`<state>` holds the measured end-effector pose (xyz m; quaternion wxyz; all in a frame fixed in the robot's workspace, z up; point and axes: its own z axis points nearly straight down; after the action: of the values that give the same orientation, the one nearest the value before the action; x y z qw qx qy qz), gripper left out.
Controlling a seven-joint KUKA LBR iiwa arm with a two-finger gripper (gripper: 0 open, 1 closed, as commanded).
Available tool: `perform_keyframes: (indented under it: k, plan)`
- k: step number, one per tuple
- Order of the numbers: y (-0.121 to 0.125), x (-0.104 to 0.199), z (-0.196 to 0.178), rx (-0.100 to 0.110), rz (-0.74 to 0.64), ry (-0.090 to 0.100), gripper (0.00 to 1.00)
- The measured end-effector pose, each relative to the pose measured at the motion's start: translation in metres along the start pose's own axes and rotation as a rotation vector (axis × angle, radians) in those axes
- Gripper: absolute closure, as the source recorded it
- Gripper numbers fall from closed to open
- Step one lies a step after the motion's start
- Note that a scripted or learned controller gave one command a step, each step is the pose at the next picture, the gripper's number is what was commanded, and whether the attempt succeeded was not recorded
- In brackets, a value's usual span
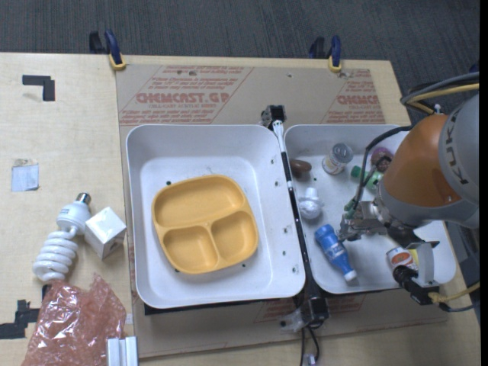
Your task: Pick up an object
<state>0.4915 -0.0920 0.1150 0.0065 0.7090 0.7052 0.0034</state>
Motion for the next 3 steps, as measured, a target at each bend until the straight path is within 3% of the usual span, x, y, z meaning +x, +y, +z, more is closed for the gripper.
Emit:
perform_keyframes:
  k: [1, 2, 3]
  plan:
    - [-0.0125, 0.0611, -0.0777, 0.013, -0.006, 0.004, 1.00]
    - [-0.0107, 0.0607, -0.0874, 0.011, -0.008, 0.003, 1.00]
    - [-0.0107, 0.0607, -0.0874, 0.011, -0.008, 0.003, 0.00]
